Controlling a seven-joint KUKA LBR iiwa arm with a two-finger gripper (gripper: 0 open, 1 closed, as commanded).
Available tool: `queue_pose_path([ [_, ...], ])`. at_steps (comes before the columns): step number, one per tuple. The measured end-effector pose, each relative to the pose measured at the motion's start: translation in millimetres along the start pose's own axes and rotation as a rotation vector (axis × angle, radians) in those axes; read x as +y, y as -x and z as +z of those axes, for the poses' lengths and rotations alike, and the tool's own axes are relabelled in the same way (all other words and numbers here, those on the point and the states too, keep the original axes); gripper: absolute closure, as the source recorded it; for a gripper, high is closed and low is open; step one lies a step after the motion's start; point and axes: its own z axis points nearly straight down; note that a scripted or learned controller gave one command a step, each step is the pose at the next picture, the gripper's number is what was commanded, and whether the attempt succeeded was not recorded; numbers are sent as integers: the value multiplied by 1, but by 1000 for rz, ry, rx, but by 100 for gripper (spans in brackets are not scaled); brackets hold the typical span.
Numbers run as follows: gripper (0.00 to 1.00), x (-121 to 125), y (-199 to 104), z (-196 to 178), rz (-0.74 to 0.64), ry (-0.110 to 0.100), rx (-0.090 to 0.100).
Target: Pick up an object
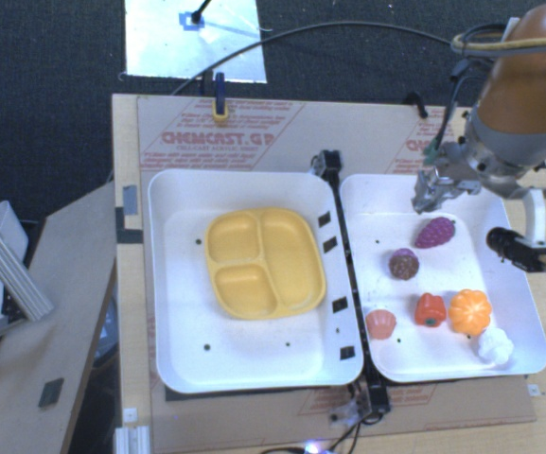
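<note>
Grapes, a purple toy bunch (434, 232), lie near the far edge of the right bin (530, 324), and the pincer (431, 197) hangs just above and beside them, at the bin's far rim. Whether its tips are spread or closed cannot be told from this slant; nothing shows between them. The step in hand looks like the approach: the arm has a target close under it but has not taken it. The next move would call for a short shift toward the near side to centre over the grapes, then a straight descent with the tips astride the bunch's narrow width.

Other candidates sit in the same bin: a dark round fruit (404, 264) toward the divider, a red pepper (430, 309) and an orange pumpkin (469, 310) side by side nearer the front, a pink piece (380, 323) by the front left corner, and a white piece (493, 345) at the front right corner. The left bin (180, 282) holds a yellow compartment tray (264, 261).

Red print on the board (254, 130) under the bins reads roughly "CHEMCAST GP"; the repeat near the right bin is cut off.
</note>
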Motion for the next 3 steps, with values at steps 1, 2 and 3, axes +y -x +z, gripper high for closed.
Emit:
queue_pose_path([
  [1,100,-20,-49,5,0,0,0],
  [2,100,-27,-98,8,0,0,-1],
  [3,100,-43,-145,16,-1,0,0],
])
